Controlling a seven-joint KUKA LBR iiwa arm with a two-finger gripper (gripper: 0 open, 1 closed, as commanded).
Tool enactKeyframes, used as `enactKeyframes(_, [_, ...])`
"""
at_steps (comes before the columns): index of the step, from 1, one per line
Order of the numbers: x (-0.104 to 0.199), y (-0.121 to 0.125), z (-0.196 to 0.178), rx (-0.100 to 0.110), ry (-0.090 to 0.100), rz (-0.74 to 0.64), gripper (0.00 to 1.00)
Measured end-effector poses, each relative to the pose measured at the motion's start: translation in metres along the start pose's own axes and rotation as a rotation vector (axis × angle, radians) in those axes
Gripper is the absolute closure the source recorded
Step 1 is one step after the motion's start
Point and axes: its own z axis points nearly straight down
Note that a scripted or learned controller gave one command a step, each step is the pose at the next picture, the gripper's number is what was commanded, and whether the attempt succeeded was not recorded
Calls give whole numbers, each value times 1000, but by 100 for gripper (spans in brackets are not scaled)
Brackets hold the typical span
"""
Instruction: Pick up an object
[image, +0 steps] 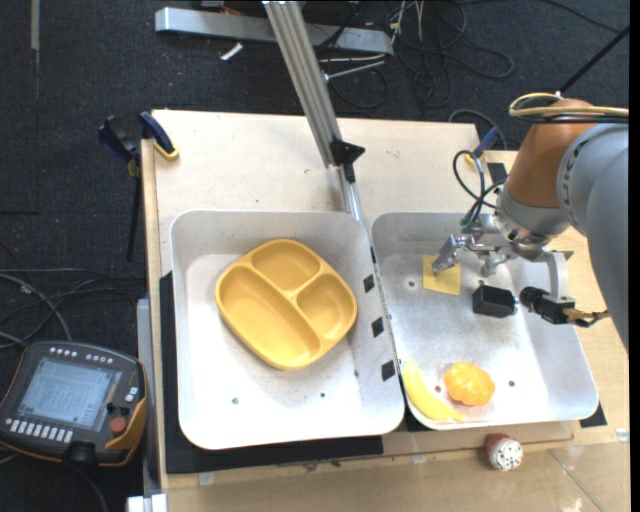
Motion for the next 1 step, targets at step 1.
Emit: enactKeyframes(1, [0,2,-14,-6,-2,-2,100])
